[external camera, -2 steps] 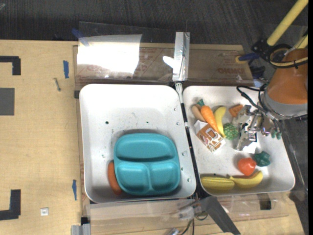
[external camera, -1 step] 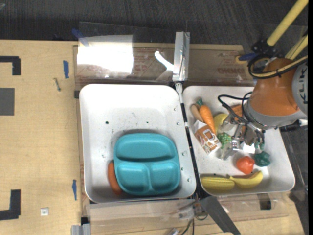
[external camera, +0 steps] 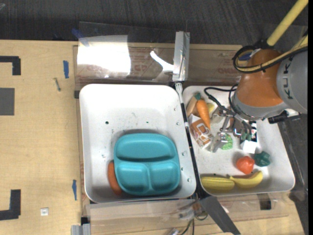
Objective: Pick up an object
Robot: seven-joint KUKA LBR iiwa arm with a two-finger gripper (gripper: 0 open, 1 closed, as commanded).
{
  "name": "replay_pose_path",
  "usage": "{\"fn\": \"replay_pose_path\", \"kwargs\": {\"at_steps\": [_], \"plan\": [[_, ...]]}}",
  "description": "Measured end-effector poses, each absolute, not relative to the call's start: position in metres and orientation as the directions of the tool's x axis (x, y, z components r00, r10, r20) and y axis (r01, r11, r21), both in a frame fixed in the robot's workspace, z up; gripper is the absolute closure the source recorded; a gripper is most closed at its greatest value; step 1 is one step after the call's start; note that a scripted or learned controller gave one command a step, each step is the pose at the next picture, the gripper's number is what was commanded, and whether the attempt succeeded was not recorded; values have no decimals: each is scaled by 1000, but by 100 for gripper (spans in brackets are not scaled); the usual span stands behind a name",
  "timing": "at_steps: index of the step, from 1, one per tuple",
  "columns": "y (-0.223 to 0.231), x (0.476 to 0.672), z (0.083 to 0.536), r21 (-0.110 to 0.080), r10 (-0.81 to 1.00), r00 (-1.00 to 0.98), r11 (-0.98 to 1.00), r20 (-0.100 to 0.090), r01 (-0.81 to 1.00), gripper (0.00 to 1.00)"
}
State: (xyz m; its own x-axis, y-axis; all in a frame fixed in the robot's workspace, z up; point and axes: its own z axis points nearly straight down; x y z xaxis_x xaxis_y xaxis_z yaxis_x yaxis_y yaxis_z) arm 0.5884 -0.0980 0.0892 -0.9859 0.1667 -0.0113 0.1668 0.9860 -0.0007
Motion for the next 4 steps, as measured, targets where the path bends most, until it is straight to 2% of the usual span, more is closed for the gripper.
{"fn": "replay_pose_path", "kwargs": {"at_steps": [1, 2, 3, 4], "plan": [[-106, 571, 89, 4, 278, -960, 960, -11, 278, 0], [-102, 597, 89, 1, 250, -968, 968, -7, 250, 0], [-116, 527, 89, 1, 266, -964, 964, -8, 266, 0], [-106, 570, 89, 2, 400, -916, 916, -8, 400, 0]]}}
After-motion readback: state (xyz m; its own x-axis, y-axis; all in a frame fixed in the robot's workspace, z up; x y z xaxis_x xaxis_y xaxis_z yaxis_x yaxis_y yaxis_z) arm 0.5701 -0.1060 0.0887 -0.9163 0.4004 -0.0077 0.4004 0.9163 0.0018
